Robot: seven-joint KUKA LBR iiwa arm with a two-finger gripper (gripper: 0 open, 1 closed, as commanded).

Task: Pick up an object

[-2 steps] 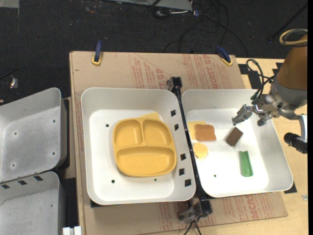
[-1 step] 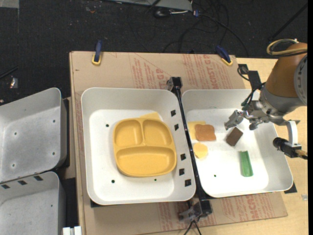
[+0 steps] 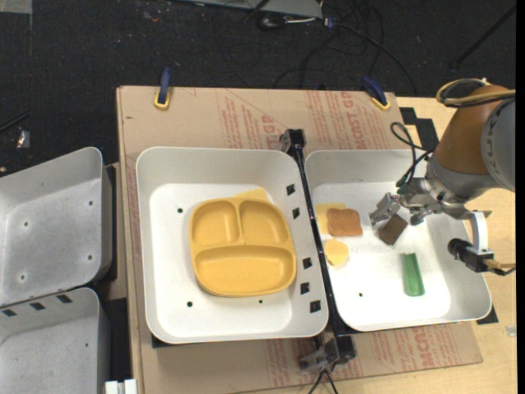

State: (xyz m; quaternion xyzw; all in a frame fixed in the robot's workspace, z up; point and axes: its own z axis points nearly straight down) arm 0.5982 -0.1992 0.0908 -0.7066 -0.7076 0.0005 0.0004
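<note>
hand: two-finger hand (image 3: 392, 220) low in the right shallow white bin (image 3: 459, 306), pinching a small dark brown block (image 3: 392, 230); block tilted, long axis on a diagonal.
other items, right bin: one green oblong bar (image 3: 413, 274), long axis near-vertical in the view; one tan square toast-like piece (image 3: 344, 222); one round yellow piece (image 3: 337, 254) just below it.
left bin (image 3: 164, 187): one yellow plastic divided tray (image 3: 243, 247), three compartments.
surface: cardboard sheet (image 3: 213, 113) with red printing, not readable.
</note>
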